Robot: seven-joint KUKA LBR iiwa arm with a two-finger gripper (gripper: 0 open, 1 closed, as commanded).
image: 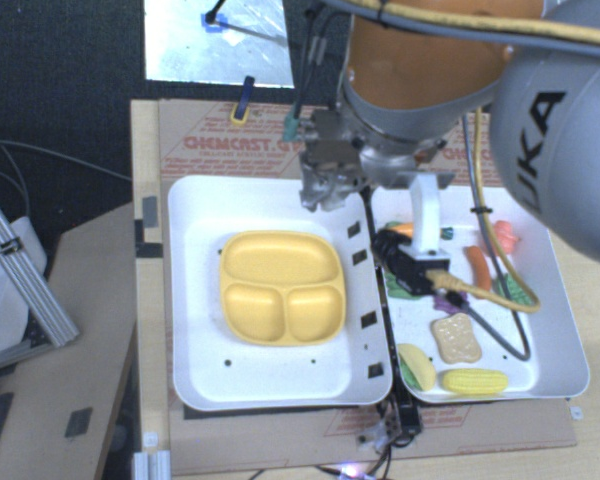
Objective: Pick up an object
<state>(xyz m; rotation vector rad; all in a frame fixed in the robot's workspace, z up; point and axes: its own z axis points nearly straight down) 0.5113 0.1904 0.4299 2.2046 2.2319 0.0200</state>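
My gripper (326, 190) hangs over the far right corner of the left bin (195, 268), close to the divider between the bins. Nothing shows in it. A yellow three-part plate (280, 288) lies in the middle of the left bin, below and left of the gripper. In the right bin (560, 358) lie a tan cracker (456, 339), a yellow corn cob (472, 380), a yellow-green piece (416, 366), an orange sausage-shaped piece (477, 266), a pink piece (502, 236) and a green leafy piece (517, 291).
The arm's large orange and grey body fills the upper right and hides the far part of the right bin. A small blue and yellow tool (243, 101) lies on the cardboard behind the left bin. A metal rail (20, 278) stands at the left.
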